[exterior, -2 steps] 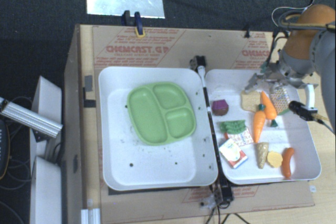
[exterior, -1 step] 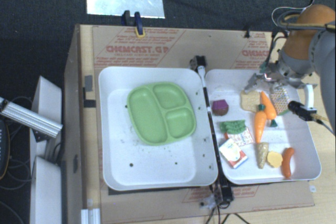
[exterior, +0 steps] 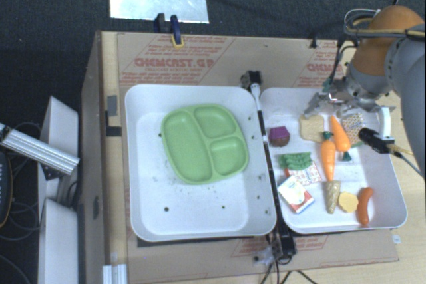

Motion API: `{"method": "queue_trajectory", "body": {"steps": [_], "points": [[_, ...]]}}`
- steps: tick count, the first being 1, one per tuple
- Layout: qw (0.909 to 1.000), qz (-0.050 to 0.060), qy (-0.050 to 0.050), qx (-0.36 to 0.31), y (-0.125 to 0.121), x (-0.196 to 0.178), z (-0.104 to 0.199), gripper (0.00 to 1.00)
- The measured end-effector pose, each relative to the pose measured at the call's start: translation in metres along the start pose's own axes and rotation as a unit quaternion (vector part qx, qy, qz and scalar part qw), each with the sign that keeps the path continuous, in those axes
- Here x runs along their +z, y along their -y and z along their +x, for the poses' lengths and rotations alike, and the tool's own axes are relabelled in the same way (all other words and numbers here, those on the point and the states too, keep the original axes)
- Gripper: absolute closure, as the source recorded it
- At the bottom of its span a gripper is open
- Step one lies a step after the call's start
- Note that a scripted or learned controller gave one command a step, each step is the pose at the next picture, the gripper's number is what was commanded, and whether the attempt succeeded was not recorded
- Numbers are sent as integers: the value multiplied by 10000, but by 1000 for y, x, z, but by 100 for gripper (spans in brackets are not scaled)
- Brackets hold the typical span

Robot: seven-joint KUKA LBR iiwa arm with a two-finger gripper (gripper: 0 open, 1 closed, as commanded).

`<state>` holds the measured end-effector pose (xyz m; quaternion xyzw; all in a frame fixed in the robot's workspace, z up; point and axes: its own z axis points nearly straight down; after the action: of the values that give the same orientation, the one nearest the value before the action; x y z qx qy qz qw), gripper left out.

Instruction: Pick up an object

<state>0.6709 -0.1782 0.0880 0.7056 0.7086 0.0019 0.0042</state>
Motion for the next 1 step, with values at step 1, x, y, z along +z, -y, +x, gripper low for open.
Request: {"method": "queue_trajectory", "body": {"steps": [1], "points": [[10000, 0, 3, 1, 0, 0, 8, 0]]}}
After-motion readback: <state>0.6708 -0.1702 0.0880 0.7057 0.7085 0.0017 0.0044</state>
